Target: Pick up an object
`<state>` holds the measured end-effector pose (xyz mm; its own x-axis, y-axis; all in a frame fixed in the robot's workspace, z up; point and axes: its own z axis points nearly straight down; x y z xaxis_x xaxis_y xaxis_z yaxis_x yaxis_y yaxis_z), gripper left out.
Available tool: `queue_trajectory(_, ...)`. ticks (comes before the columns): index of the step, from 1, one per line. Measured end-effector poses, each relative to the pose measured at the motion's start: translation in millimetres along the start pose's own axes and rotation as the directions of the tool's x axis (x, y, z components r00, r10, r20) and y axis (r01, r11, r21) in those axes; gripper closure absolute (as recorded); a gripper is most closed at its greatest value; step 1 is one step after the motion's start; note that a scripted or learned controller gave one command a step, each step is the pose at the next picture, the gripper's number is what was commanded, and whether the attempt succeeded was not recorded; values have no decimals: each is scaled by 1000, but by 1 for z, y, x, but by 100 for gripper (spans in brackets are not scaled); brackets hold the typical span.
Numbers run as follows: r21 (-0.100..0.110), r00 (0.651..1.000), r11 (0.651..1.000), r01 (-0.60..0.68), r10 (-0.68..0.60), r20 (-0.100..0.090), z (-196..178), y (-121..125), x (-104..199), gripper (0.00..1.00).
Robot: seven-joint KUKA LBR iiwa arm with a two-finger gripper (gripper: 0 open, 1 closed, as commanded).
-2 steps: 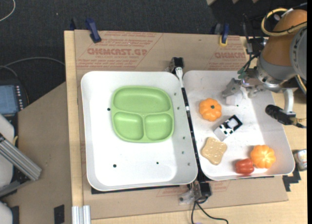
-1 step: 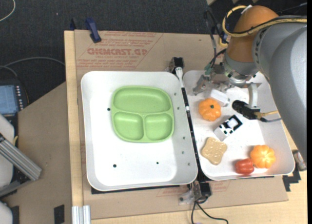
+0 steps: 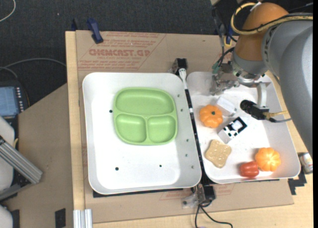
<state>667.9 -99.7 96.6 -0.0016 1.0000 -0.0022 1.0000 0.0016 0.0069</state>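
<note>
worktop (image 3: 149,48): cardboard-topped, sitting under two white bins side by side
arm (image 3: 293,58): reaching in from the right; orange band above the wrist
left bin (image 3: 99,167): holding a green divided plate (image 3: 145,115)
right bin (image 3: 283,132): holding a small orange pumpkin (image 3: 211,116), a tan cracker thing (image 3: 218,153), another orange fruit (image 3: 268,159), a red piece (image 3: 249,169) just beside it, and a black-and-white block (image 3: 233,127)
jaws (image 3: 218,84): hovering over the right bin's far corner; honestly can't tell if they're spread or pressed together
</note>
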Motion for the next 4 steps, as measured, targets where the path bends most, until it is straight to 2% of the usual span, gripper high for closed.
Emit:
queue_trajectory(1, -14, 1000, 1000, 5, -5, -3, -159, -9, 54, 100)
queue_trajectory(2, 12, 1000, 1000, 5, -5, -6, -159, -93, 117, 100)
queue_trajectory(3, 17, 1000, 1000, 4, -4, -5, -132, -168, 166, 100)
queue_trajectory(4, -13, 1000, 1000, 3, -3, -8, -296, -185, 178, 100)
